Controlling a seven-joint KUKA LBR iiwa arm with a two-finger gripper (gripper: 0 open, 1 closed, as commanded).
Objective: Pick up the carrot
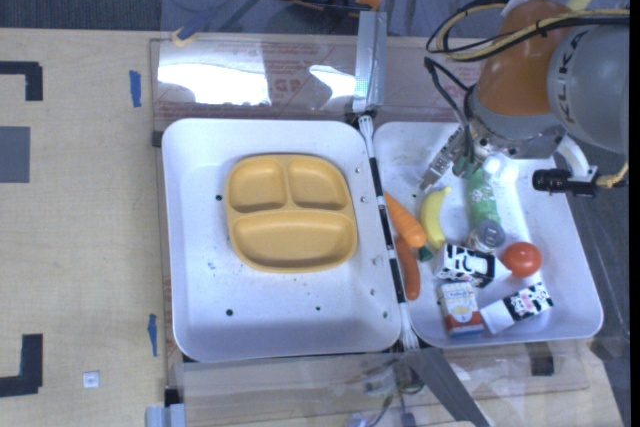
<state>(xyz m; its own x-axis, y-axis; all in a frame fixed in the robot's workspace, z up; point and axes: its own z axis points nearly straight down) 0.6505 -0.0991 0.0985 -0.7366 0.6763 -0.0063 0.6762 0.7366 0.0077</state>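
Nearest: juice carton (pixel 458 305), just past the carrot's (pixel 404 233) lower tip. Carrot against right bin's (pixel 585 300) left wall, beside banana (pixel 433 217). End effector (pixel 443 165) beyond the carrot's top; spread or closed, cannot tell. Best descended centred mid-carrot, straddling, clear of banana and wall.

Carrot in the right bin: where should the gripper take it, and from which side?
Probably the carrot's thick upper end, from above, fingers across its width. It lies flat along the bin's left wall, with the banana close beside it.
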